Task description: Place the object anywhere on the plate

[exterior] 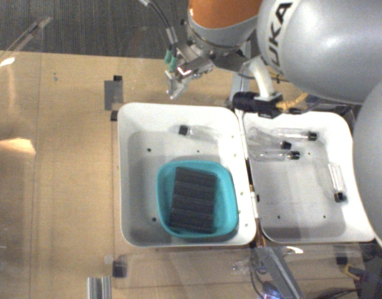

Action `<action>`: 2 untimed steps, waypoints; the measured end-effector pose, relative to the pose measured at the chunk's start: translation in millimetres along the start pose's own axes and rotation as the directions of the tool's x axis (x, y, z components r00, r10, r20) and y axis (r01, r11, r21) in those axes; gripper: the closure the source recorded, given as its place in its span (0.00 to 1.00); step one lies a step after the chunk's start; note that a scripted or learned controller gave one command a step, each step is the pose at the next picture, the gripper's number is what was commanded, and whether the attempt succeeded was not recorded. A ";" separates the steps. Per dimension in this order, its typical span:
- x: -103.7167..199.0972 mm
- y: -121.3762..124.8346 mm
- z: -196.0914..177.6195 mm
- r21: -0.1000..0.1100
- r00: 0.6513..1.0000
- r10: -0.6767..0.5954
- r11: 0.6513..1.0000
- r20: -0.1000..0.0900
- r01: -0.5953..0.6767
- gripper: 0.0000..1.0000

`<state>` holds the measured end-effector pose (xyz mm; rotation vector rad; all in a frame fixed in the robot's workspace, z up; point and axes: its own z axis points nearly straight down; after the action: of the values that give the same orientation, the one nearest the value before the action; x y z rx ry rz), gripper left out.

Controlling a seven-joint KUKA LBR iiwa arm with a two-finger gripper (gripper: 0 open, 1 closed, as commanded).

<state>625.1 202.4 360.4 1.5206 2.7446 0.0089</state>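
Two white bins sit side by side on a pale wooden bench, with dark ribbed flooring beyond its far edge. The left bin (132, 167) holds a teal plate (226, 195), and a dark ridged block (192, 199) lies flat on it, well within the rim. A small clear tube (194, 130) with a dark cap rests near that bin's far wall. The right bin (315, 226) has several more clear tubes (284, 147), hard to count through the glare. The grey arm (328, 36) blocks the upper right. The gripper (178, 86) hangs just beyond the left bin's far rim; it is too blurred to say whether it is clenched or released.
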 end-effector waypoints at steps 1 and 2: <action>-4.6 46.9 202.0 0.003 0.999 -0.035 0.999 -0.001 0.035 1.00; -42.1 26.1 69.6 -0.005 1.000 0.013 1.000 0.003 -0.013 1.00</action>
<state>670.0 180.8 291.0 1.5356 2.7305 0.0128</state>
